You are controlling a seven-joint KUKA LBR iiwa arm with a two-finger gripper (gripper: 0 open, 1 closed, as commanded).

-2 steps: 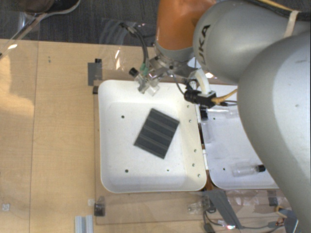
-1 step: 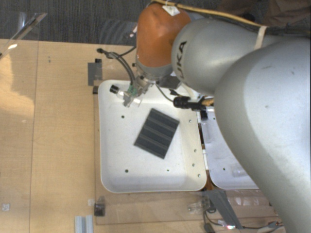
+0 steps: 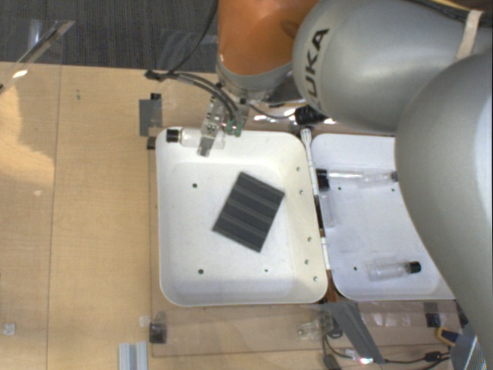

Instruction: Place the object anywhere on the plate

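Gripper: the two-finger gripper (image 3: 209, 141) hangs from the grey arm with an orange band (image 3: 254, 21), over the far left corner of the shallow white left bin (image 3: 185, 272).
Grip state: whether it is released or clenched cannot be told from this slant, and nothing can be seen grasped in it.
Contact: its lower end stands over the white floor just inside the far rim; whether it touches the floor cannot be told.
Object: a small clear tube with a black cap (image 3: 173, 136) lies at the left bin's far left corner, on or against the rim (which of the two is unclear), just beside the gripper on the side towards the bin's left edge.
Plate: a dark grey ribbed rectangular plate (image 3: 248, 211) lies flat near the middle of the left bin's floor, turned at an angle to the bin's edges, apart from the gripper and well apart from the small tube.
Left bin: it holds the plate, with the small tube at its corner.
Right bin: the shallow white right bin (image 3: 362, 230) holds a long clear tube with a black cap (image 3: 354, 178) near its far left corner and a shorter clear tube with a black cap (image 3: 393, 268) near its near edge.
Bench: the pale wooden bench (image 3: 77, 206) carries both bins side by side, their inner rims nearly touching.
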